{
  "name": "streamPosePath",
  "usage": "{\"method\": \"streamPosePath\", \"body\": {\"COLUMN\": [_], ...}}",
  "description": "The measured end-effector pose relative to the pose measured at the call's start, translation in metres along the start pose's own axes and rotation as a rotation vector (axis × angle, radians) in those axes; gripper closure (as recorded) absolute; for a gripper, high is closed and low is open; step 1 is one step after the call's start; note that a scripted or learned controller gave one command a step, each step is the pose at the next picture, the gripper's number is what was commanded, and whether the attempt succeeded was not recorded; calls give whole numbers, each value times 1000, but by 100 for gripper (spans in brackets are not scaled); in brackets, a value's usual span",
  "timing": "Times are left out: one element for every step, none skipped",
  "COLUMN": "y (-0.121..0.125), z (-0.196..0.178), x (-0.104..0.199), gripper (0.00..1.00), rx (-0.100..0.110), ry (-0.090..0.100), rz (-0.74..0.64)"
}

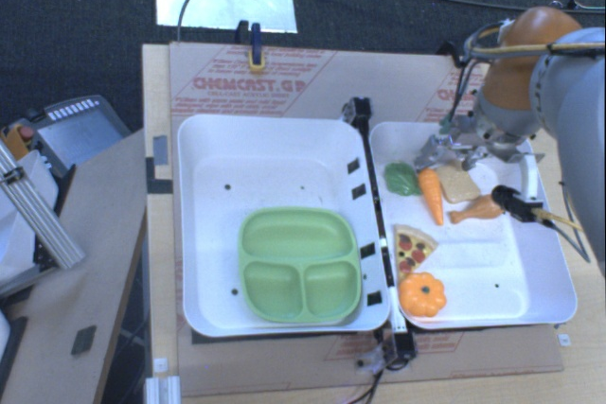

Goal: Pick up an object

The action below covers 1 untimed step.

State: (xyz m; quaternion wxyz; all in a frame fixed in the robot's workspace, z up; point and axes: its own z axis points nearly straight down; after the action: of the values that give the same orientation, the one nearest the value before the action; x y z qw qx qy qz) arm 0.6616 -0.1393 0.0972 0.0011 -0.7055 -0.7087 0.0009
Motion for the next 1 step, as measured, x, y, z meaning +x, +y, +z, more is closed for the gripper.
{"method": "streamPosePath", "body": {"y": [2], "z": [10], "x": [0], "gripper": [0], "rx": [-7], "ry": [-2], "rz": [-1]}}
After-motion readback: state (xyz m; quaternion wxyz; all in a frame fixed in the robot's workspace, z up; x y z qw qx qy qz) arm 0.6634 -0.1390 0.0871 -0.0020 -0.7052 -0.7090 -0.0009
